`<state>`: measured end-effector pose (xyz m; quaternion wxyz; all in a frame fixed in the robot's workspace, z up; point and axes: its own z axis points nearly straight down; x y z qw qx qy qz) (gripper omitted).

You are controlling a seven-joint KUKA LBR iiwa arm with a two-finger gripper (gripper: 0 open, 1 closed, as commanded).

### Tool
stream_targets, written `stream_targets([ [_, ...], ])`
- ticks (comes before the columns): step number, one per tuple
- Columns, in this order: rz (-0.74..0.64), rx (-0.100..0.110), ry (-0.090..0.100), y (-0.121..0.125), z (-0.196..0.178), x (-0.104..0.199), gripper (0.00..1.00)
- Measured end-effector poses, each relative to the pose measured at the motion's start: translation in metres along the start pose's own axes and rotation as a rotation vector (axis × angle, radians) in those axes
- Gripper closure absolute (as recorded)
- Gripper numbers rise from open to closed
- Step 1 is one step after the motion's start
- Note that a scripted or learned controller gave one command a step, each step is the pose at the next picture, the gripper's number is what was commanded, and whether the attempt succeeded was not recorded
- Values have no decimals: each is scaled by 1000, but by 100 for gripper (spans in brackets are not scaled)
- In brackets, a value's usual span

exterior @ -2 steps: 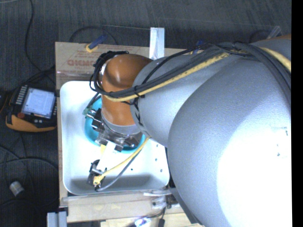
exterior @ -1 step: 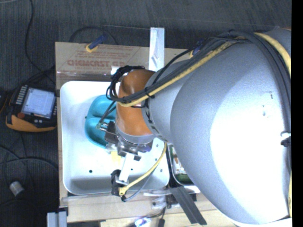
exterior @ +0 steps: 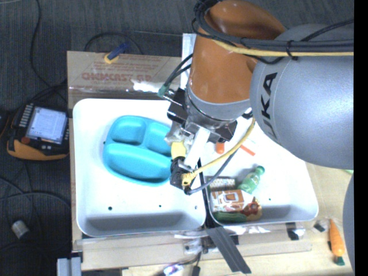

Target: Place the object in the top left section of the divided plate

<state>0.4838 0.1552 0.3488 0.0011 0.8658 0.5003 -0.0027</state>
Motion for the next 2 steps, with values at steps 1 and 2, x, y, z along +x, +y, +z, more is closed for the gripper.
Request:
stream_targets([
  [1,-68,0,0,-18,-23,31,100],
  [2,-176,1,-1,-39,11,67,100],
])
